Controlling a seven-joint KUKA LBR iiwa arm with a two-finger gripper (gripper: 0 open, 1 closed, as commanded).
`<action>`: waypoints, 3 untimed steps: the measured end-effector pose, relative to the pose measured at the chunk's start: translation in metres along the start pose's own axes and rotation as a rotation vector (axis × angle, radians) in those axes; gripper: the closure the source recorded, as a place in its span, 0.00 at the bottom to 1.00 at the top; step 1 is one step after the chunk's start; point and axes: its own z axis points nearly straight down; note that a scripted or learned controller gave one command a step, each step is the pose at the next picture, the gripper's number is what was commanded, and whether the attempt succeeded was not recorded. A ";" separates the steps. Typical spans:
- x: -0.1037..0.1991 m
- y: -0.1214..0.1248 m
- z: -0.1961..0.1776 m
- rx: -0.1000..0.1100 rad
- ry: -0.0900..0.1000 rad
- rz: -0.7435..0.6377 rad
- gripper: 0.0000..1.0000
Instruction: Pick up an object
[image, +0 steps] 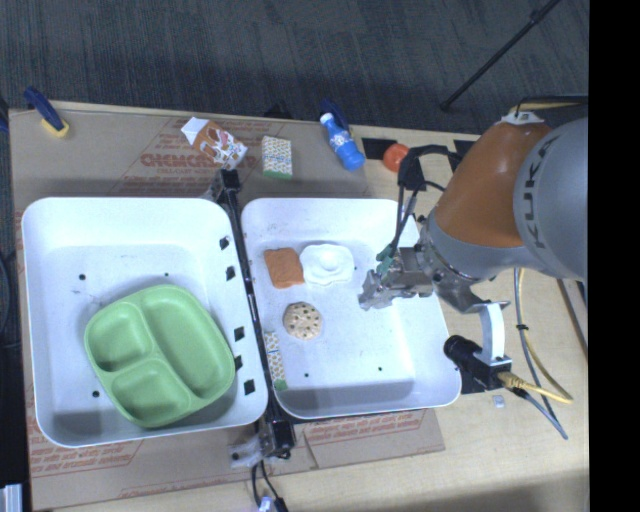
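Objects: orange block (284, 267), white piece (327, 262), cookie (302, 320) in right bin (400, 375). Gripper (378, 291) low over bin, just right of white piece; open/closed – can't tell. Green tray (158, 354) in left bin (50, 240).

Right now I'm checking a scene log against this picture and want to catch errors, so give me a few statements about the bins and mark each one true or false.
1. The green divided tray lies in the left bin. True.
2. The cookie sits in the left bin. False: it is in the right bin.
3. The orange piece lies beside the white object. True.
4. The gripper hangs over the left bin. False: it is over the right bin.
5. The blue bottle lies inside a bin. False: it is on the bench beyond them.
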 end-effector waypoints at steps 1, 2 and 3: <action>-0.018 -0.025 0.013 0.000 0.000 -0.002 1.00; -0.004 -0.024 0.008 -0.003 -0.001 -0.003 1.00; -0.025 -0.025 0.026 0.001 0.000 -0.001 1.00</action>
